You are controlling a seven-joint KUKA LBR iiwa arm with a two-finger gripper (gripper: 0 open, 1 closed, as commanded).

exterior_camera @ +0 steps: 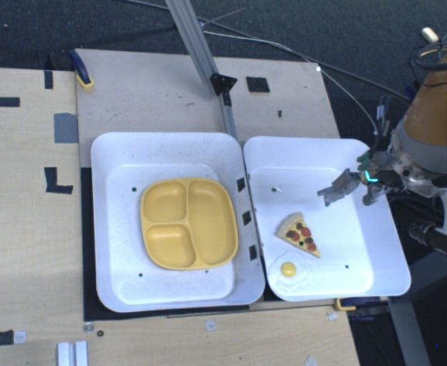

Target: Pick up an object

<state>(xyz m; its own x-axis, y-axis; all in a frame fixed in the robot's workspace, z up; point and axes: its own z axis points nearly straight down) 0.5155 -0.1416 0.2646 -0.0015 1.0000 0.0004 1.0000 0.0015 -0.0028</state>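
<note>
A toy pizza slice [300, 234] lies in the middle of the right bin [380, 269]. Just below it, near the bin's front left corner, sits a small fried-egg toy with a round yellow yolk [287, 269]. My gripper [348, 194] hangs over the right part of this bin, up and to the right of the pizza slice and apart from it. Its two grey fingers [333, 190] are spread open with nothing between them.
A yellow divided plate [189, 223] rests in the left bin [109, 204]. A slanted metal post [197, 36] rises behind the bins. The arm's orange band [429, 113] is at the right edge, with cables trailing across the bench behind.
</note>
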